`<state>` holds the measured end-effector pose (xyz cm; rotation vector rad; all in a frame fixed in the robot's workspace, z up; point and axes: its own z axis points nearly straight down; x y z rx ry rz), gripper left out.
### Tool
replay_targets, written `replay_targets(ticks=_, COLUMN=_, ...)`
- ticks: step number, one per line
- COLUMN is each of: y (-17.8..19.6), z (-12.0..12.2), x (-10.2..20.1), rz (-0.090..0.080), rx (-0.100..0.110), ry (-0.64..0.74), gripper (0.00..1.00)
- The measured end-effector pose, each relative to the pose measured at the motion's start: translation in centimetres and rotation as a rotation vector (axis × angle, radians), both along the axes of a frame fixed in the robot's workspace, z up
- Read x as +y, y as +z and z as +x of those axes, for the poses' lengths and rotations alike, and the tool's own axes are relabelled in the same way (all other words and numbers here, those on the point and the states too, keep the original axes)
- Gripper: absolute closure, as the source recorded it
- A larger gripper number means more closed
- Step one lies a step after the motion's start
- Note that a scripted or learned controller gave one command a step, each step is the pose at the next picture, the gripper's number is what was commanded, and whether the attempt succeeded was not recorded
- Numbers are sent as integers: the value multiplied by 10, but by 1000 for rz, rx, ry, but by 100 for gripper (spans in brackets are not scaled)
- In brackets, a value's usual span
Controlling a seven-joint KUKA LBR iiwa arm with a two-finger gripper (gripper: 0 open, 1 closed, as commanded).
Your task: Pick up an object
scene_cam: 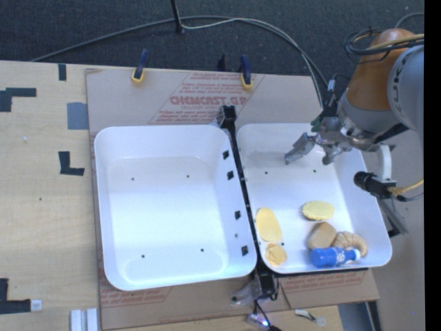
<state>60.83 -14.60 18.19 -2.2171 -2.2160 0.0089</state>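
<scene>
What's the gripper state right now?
Gripper: open, holding nothing, above the far end of the right bin, away from the food pieces.

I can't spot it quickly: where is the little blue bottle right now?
The blue bottle lies in the right bin, at its near edge, just below a brown piece.

Two white bins [165, 205] of smooth, glossy plastic rest on matt brown cardboard [200, 98] (printed in red) over a pale wood-grain bench [41, 205]. Below the grey metal gripper [313, 150], a blue bottle [331, 256] looks shiny plastic; the yellow pieces [269, 225] beside it appear smooth and matt.
</scene>
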Motion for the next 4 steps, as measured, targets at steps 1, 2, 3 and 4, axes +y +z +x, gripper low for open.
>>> replay_targets(ticks=1, y=5, z=2, x=0, rz=-1, rx=-9, ry=1, gripper=0)
replay_targets(ticks=2, y=-40, z=0, x=-6, rz=-1, rx=-5, ry=0, gripper=0)
replay_targets(ticks=3, y=-93, z=-1, x=-5, rz=0, rx=-4, ry=1, gripper=0)
replay_targets(ticks=4, y=-80, z=0, x=-6, rz=-1, rx=-9, ry=2, gripper=100)
